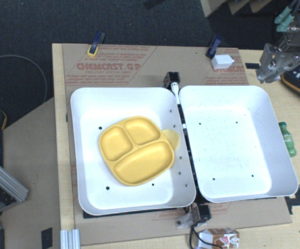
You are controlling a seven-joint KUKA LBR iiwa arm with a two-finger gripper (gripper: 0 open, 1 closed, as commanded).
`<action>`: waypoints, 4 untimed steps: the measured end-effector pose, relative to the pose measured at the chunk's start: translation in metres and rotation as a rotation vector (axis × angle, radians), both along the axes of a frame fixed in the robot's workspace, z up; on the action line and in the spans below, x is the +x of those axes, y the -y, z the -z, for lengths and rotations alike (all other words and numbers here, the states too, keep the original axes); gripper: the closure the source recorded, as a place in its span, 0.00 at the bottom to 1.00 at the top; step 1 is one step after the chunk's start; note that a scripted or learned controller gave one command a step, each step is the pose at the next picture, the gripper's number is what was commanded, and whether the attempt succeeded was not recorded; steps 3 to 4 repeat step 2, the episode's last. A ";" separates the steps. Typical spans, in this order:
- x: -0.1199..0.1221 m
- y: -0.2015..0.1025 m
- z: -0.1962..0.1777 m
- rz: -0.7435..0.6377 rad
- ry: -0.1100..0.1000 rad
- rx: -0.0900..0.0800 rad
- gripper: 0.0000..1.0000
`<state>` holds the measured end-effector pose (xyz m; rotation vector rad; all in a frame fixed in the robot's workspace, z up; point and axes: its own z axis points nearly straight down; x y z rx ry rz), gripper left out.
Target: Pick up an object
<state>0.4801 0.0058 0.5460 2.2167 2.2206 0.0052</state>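
Grey metal gripper assembly (pixel 278 62) at the right edge is cut off and blurred; fingers can't be made out. A small pale yellow object (pixel 171 138) is mostly hidden under the yellow three-compartment plastic plate (pixel 136 150); shape unclear. Red print on the brown cardboard sheet (pixel 113 62) is only partly legible.

Gripper (pixel 275 62) at the view's upper right edge, metallic grey, raised off the bench
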 end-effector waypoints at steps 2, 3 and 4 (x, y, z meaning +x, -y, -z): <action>-0.001 -0.073 0.117 -0.005 -0.010 0.001 1.00; -0.001 -0.073 0.117 -0.005 -0.010 0.001 1.00; -0.001 -0.073 0.117 -0.005 -0.010 0.001 1.00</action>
